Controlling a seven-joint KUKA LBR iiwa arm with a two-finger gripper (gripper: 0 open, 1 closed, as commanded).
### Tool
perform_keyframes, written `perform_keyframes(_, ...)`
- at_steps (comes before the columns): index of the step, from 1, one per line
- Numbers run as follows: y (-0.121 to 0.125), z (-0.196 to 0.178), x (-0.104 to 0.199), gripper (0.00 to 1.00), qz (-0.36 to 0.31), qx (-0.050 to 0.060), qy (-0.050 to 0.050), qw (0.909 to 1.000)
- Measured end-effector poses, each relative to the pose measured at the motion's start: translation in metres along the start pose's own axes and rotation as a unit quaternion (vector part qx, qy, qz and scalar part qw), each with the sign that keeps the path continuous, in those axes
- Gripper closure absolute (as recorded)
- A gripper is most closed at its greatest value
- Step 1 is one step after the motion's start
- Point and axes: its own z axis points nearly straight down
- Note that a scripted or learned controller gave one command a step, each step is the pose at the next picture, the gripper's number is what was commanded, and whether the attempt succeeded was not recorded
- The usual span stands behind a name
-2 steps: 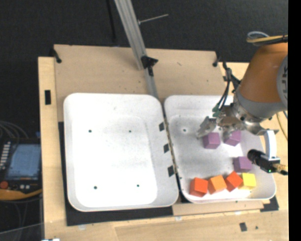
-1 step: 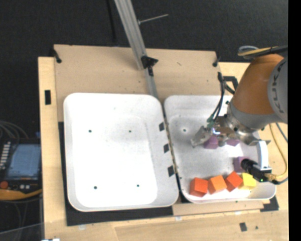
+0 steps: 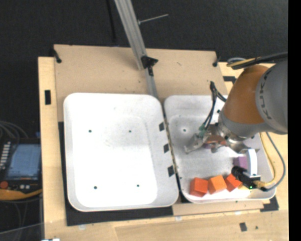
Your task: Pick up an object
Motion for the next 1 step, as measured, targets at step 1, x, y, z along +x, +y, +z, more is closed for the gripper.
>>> perform_keyframes(1,0.0021,-0.0136,-0.0013,1.0,0.003,-0.004,0.0,1.0)
